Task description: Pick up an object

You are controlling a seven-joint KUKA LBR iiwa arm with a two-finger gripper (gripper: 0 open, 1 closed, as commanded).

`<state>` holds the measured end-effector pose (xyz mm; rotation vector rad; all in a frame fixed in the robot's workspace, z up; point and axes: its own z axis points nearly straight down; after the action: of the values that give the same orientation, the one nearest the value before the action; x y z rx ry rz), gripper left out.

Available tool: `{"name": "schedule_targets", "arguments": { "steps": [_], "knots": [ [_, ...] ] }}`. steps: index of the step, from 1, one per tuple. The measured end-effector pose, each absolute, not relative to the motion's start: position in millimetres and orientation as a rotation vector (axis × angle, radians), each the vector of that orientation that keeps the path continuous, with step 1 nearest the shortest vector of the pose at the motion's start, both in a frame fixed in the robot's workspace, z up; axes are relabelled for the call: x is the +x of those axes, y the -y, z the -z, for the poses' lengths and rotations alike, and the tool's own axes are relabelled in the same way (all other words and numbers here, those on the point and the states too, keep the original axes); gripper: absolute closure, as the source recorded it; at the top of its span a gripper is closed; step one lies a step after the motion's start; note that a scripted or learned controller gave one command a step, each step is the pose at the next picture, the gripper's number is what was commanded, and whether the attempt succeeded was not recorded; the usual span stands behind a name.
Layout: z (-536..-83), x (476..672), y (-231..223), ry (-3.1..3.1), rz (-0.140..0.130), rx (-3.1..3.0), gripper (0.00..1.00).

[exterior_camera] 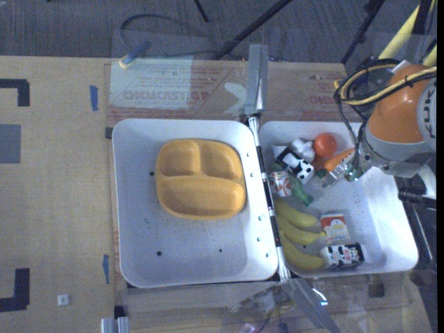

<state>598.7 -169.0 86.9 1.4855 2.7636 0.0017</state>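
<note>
The end effector (345, 174) is lowered into the right bin (395, 252), beside a carrot (338, 159) and a tomato (325, 144); its state cannot be told. Nothing is seen lifted, so the pick is judged not yet done. Bananas (298, 227) lie nearer. No writing can be read.

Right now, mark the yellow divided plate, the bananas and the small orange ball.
yellow divided plate (201, 179), camera view, its large lower compartment
yellow bananas (300, 234), camera view, the middle banana
small orange ball (325, 144), camera view, its top
</note>
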Motion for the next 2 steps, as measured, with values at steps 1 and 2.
{"name": "schedule_targets", "arguments": {
  "steps": [1,2],
  "knots": [
    [-86.3,642.7,126.1,-2.409,-0.002,2.012,0.0],
    [-143.2,572.9,115.4,-2.6,-0.001,1.763,0.0]
  ]
}}
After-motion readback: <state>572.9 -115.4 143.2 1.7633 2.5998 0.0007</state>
